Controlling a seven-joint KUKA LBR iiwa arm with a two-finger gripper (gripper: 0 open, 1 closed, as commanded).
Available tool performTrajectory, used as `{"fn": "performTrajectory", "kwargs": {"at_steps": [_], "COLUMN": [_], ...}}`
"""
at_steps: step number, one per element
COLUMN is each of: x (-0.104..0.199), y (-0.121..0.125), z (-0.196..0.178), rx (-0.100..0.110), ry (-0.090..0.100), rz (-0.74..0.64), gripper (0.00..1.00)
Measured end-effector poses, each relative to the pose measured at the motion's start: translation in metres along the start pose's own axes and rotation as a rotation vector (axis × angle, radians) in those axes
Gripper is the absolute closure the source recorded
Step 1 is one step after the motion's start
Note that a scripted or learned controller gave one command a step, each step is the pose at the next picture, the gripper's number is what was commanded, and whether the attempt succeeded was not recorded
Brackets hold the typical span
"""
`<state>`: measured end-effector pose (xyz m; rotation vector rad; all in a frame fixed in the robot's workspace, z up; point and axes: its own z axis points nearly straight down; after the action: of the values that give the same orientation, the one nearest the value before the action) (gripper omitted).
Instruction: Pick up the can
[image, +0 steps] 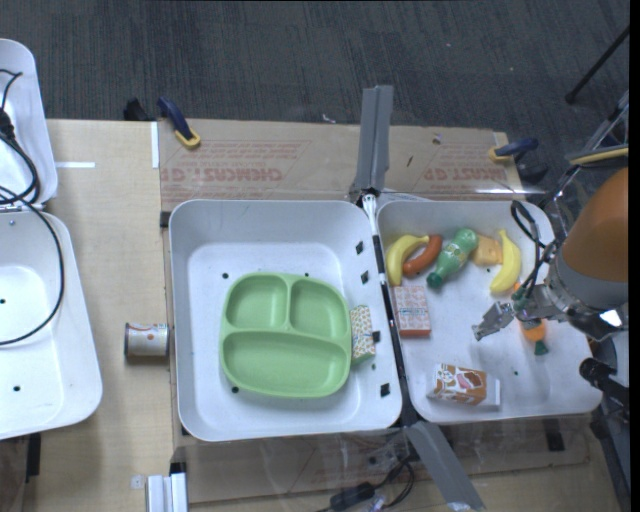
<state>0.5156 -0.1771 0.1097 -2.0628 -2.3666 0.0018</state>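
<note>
The can (147, 341) lies on its side on the bench, left of the left bin (190, 300): silver, orange-labelled. The gripper (497, 322) hangs spread open, holding nothing.

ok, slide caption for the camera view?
Can lies on the bench left of both bins; pincer hovers over the right bin.

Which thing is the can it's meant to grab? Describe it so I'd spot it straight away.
Start at the left white bin holding the green divided plate. Just outside its left wall, on the bench, lies the can: a small silvery cylinder on its side, alone.
</note>
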Motion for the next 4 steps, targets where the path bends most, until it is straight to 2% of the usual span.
{"fn": "performTrajectory", "kwargs": {"at_steps": [1,2,4], "x": [-0.001,-0.052,-0.052], "y": [0.000,0.043,0.045], "z": [-0.009,-0.166,-0.183], "rx": [0.000,-0.003,-0.002], "ry": [0.000,-0.003,-0.008], "rz": [0.004,-0.077,-0.082], "gripper": [1.00,1.00,1.00]}}
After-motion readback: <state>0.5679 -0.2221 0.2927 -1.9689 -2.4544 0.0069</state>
